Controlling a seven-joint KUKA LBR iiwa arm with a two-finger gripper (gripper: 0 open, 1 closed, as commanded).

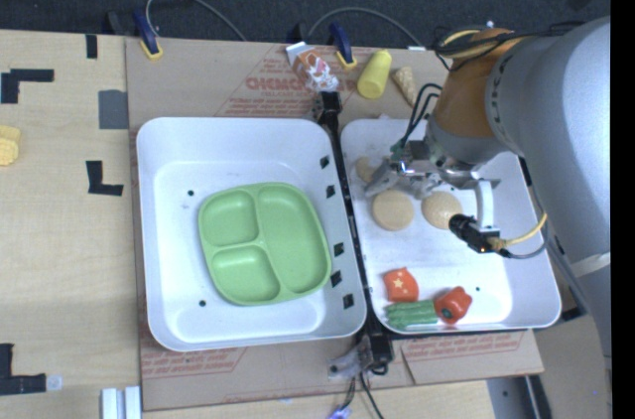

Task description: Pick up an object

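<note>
While the left bin carries a green divided plate lying flat at its middle, the pickable things sit in the right bin. Near its front wall lie an orange-red piece, a green pod-like piece and a red piece, the last two touching. Further back are two tan round pieces, one to the left and one just beside it. Above these hovers the tool; whether it is apart or together I cannot tell. A good attempt, I judge, would centre on the left tan piece, which has the most room around it, and descend straight so the neighbour is not nudged.
</note>
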